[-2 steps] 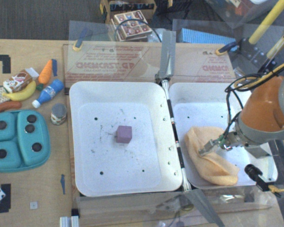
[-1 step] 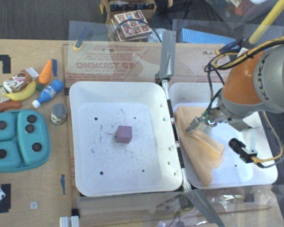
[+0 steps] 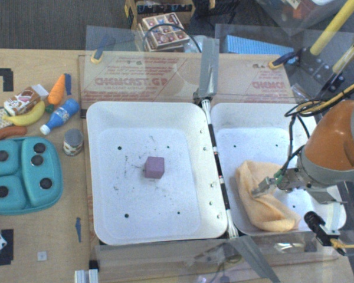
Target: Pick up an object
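Two shallow white bins sit side by side on the bench, a left bin point(image 3: 106, 128) and a right bin point(image 3: 248, 122). One orange-yellow cloth point(image 3: 262, 199) lies crumpled in the near part of the right bin, and the gripper point(image 3: 264, 186) comes in from the right at a low angle, its tip on the cloth's upper right edge. One metal finger point(image 3: 263, 186) shows against the fabric; how far the fingers are spread, and whether any cloth is pinched between them, cannot be told. One small purple block point(image 3: 154, 167) rests alone near the middle of the left bin, well apart from the gripper. On the bench left of the bins lie one teal tray point(image 3: 20, 175) with three dark holes, one small can point(image 3: 73, 141), one toy bottle point(image 3: 60, 115), one toy carrot point(image 3: 58, 89) and one toy banana point(image 3: 25, 116).
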Available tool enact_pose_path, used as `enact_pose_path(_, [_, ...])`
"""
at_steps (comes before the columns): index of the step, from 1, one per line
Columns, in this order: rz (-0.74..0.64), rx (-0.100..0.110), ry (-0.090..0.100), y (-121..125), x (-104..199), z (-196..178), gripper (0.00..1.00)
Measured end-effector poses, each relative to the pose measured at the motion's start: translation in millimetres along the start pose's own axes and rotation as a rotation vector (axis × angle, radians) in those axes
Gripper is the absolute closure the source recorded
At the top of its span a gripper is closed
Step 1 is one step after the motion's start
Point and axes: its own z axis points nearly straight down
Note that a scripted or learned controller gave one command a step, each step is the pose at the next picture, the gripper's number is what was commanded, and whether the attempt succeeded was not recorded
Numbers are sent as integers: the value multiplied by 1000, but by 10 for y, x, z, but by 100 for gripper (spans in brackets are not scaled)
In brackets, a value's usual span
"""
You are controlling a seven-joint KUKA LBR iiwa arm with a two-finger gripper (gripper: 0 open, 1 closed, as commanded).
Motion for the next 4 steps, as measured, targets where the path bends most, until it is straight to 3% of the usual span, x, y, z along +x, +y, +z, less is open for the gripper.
enact_pose_path(1, [111, -5, 0, 927, 311, 1, 0])
enact_pose_path(2, [157, 12, 1, 1474, -205, -250, 0])
enact_pose_path(3, [-62, 8, 0, 1523, -755, 65, 0])
enact_pose_path(4, [-318, 4, 3, 1140, 131, 39, 0])
